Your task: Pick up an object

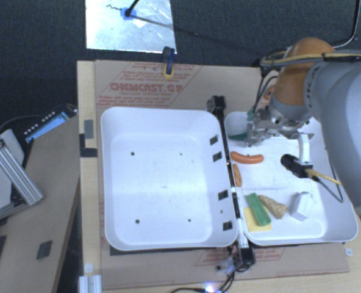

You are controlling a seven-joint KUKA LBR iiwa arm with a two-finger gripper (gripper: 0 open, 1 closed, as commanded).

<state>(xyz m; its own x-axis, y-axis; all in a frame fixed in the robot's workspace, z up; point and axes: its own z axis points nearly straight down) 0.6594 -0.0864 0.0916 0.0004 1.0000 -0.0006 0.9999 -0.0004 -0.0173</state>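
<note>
Gripper (252, 140), mine, hangs over the right bin (339, 227); I cannot tell its state. Just below it lies a smooth orange sausage (247, 159); farther off, a green block (257, 208) and ridged cone (274, 206).

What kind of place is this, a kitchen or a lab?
Most likely a robotics lab: a grey arm reaches over two white bins on a cardboard-covered bench, with toy food such as a sausage laid out for grasping.

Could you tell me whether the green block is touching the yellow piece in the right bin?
Touching. The camera view shows the green block lying directly across the yellow piece, overlapping it with no white floor visible between them.
</note>
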